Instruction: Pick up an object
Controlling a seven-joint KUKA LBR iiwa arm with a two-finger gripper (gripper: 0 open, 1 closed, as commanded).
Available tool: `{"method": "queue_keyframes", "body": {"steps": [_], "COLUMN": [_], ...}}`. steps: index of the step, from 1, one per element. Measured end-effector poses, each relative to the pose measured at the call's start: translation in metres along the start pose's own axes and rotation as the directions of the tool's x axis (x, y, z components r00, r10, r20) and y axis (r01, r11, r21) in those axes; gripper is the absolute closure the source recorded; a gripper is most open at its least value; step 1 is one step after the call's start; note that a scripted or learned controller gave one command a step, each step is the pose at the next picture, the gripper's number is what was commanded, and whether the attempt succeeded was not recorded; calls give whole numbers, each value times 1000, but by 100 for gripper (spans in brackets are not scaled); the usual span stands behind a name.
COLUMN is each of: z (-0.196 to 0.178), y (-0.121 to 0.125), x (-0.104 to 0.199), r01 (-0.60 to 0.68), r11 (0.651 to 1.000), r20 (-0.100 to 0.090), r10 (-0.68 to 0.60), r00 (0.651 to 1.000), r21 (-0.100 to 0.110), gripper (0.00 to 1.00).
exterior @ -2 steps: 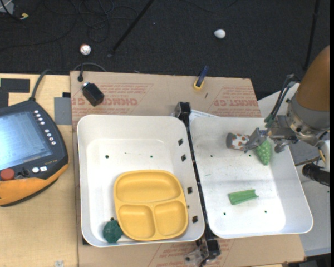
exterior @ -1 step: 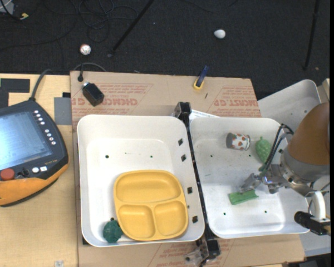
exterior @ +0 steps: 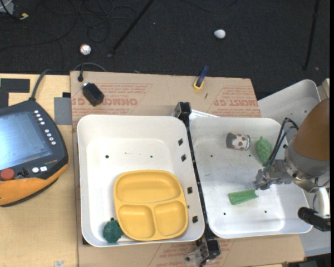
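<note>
In the right bin (exterior: 242,218) lie a flat green block (exterior: 243,196), a small cylindrical can with red and white marks (exterior: 237,141), and a bumpy green object (exterior: 263,148) by the far right wall. My gripper (exterior: 263,180) hangs low over the bin floor, just right of and slightly above the green block. The arm with its orange band (exterior: 316,135) comes in from the right. Nothing shows between the fingers.
The left bin (exterior: 94,149) holds a yellow divided plate (exterior: 150,203) and a dark green lump (exterior: 112,231) at its front left corner. A teach pendant (exterior: 22,149) lies on the bench to the left. A black divider (exterior: 192,166) separates the bins.
</note>
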State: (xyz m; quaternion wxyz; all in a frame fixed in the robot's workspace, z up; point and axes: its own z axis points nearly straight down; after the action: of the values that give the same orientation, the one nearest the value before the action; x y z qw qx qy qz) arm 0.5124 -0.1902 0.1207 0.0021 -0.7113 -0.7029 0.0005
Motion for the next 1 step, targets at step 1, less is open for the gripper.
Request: {"method": "queue_keyframes", "body": {"steps": [1], "z": [-99], "y": [52], "x": [12], "r01": [15], "r11": [1000], "r20": [5], "r10": [-15], "r00": [1000], "r21": [-14], "gripper": [100]}}
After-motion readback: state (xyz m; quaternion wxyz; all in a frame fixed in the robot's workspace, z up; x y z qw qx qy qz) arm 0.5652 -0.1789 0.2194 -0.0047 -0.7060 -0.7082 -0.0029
